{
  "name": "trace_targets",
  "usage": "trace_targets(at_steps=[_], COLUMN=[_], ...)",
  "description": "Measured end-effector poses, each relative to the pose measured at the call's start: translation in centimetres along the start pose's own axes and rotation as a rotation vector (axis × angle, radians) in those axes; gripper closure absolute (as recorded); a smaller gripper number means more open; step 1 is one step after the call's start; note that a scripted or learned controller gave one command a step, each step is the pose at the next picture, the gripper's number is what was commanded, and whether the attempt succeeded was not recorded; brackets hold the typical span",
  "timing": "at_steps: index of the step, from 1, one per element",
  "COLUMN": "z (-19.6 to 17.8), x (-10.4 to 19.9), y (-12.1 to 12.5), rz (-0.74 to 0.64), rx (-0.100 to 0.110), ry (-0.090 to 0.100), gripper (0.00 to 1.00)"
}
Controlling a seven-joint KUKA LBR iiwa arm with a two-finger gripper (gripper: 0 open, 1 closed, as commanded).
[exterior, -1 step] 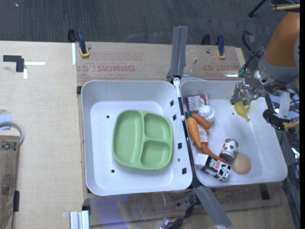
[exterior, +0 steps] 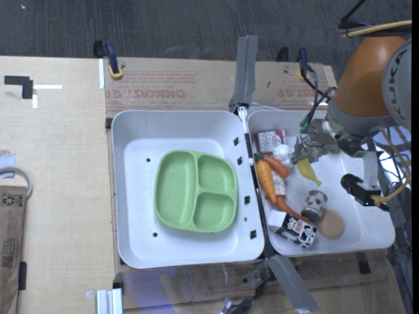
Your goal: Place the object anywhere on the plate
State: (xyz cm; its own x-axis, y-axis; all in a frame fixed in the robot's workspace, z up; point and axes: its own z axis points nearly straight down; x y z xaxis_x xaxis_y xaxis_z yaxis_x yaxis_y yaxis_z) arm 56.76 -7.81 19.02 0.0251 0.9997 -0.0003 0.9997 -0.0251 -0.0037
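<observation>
Overhead view of the bench. The green plate (exterior: 196, 191) lies in the left bin (exterior: 124, 175), nothing on it. The gripper (exterior: 306, 150) hangs over the right bin (exterior: 366, 234), above a yellow banana-like piece (exterior: 306, 170) whose long axis runs down and rightward; this appears to be the target, though whether the fingers grasp it or stand released cannot be told. The plate lies leftward, across the bin divider. Carrots (exterior: 265, 178) lie between.

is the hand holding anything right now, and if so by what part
It cannot be told. The hand sits low in the right bin, just above a yellow piece, but whether that piece is between its fingers is not clear.
</observation>
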Motion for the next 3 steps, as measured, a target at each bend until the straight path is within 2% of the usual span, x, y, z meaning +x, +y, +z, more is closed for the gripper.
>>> trace_targets(at_steps=[1,2,3], z=[0.0,0.0,-1.5], x=[6.9,13.8,20.8], y=[-2.9,-2.7,-4.3], rz=[0.034,-0.359,-0.459], rx=[0.001,0.000,-0.001], ry=[0.000,-0.001,-0.002], gripper=[1.00,1.00,1.00])
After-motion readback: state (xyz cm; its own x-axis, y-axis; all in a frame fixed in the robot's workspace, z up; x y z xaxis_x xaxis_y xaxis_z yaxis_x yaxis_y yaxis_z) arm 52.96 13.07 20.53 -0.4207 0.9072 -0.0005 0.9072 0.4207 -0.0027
